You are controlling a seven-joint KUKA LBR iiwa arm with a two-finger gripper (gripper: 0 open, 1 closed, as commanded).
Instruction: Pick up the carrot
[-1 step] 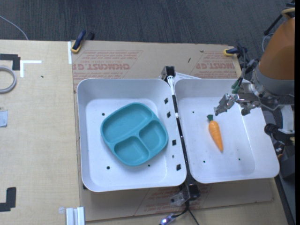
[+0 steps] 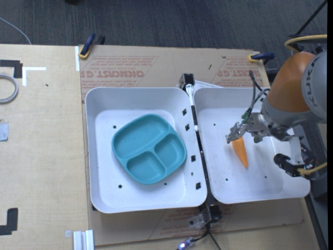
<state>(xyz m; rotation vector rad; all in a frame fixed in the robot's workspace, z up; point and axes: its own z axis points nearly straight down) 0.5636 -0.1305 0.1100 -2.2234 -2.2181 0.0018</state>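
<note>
Gripper (image 2: 238, 134) on carrot's (image 2: 241, 152) upper end

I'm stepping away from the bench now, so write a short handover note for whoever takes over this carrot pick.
Gripper: down in the right bin, at the top end of the carrot; whether it is open or shut cannot be told from this view.
Carrot: inside the right bin, pointing down and to the right from the gripper.
Left bin: holds a blue divided plate.
Done: arm brought onto the carrot.
Left: confirm a grasp, then lift the carrot.
</note>
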